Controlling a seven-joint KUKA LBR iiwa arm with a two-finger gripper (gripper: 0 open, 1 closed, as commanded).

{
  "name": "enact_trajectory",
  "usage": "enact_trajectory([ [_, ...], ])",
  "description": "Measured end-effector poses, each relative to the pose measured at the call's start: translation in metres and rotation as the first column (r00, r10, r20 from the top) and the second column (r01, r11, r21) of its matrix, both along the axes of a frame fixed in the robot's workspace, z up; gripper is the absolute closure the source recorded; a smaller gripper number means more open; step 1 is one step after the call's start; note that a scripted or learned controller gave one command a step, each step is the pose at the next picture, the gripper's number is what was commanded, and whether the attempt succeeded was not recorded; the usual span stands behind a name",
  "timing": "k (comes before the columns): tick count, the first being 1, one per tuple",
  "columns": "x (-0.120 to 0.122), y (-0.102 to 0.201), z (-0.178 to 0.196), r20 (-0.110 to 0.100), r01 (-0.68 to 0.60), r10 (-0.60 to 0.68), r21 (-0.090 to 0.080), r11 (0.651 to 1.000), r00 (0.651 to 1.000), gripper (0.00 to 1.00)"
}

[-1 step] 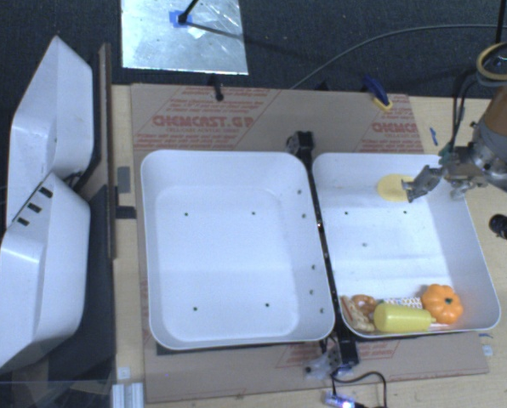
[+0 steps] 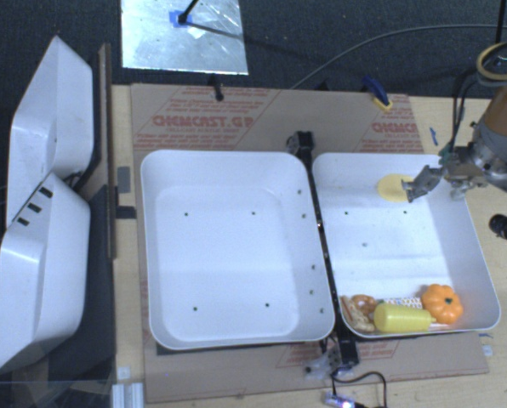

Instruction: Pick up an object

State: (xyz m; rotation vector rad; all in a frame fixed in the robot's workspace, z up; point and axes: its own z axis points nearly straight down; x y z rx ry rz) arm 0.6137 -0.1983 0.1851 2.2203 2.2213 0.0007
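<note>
Arm reaches from right; gripper (image 2: 417, 187) low over right bin (image 2: 470, 228), beside pale yellow disc (image 2: 391, 187), likely pick target. Finger spread unclear. Pumpkin (image 2: 441, 303), yellow cylinder (image 2: 401, 317), pretzel (image 2: 360, 308) crowd near corner.

Bins (image 2: 228, 253) smooth white plastic, faintly glossy; bench board (image 2: 236, 117) matt cardboard; foil sheet (image 2: 185, 24) crinkled, shiny.
</note>
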Motion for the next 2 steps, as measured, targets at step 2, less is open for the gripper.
enact_trajectory([
  [2, -0.014, -0.008, -0.103, -0.003, 0.000, 0.000, 0.001, 1.000, 1.000, 0.00],
])
